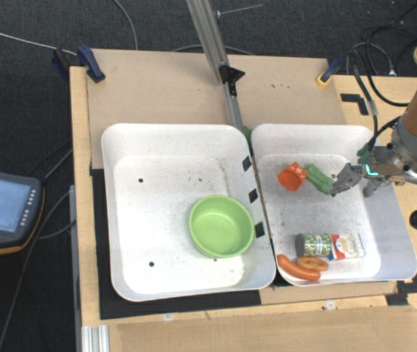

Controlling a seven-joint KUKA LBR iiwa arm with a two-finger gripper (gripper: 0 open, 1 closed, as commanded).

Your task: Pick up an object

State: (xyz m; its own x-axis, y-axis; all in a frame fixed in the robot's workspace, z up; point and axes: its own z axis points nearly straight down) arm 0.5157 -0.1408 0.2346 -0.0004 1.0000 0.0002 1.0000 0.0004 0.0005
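The pincer (338,184) hangs inside the right bin (384,218), its tips touching a green block (318,178) (whether it grips, I cannot tell). An orange cup (292,177) sits just beside the block; a green bowl (220,226) lies in the left bin (157,189).

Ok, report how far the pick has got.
Done: the gripper has reached the right bin, beside the green piece next to the orange cup. In hand: nothing visibly held. Left: the grasp and lift; the carton and hot dog lie untouched, and the green bowl sits in the left bin.
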